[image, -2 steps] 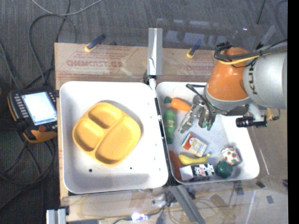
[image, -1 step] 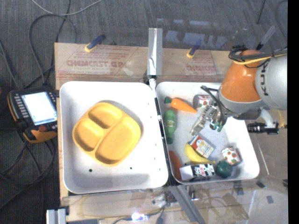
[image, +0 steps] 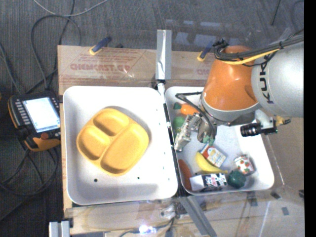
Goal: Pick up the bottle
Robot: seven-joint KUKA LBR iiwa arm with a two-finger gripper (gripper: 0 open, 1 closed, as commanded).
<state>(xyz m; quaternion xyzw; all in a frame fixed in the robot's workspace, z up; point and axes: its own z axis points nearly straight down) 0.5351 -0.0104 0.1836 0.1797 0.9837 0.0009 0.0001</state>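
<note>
The grey arm with its orange band (image: 232, 83) reaches in from the right over the right white bin (image: 261, 181). Its two-finger gripper (image: 190, 130) hangs low above the bin's left side, beside a clear plastic bottle (image: 181, 136) lying along the bin's left wall. Nearer in the same bin lie a yellow banana (image: 205, 163), a small red-and-white carton (image: 215, 156), a black-and-white milk carton (image: 210, 181), a dark green round fruit (image: 236, 179), a red-and-white patterned box (image: 244, 164) and a red-brown sausage shape (image: 184, 169). The left white bin (image: 74, 181) holds a yellow three-compartment plastic tray (image: 112, 140). A handheld control pendant (image: 37, 117) sits at the far left.
</note>
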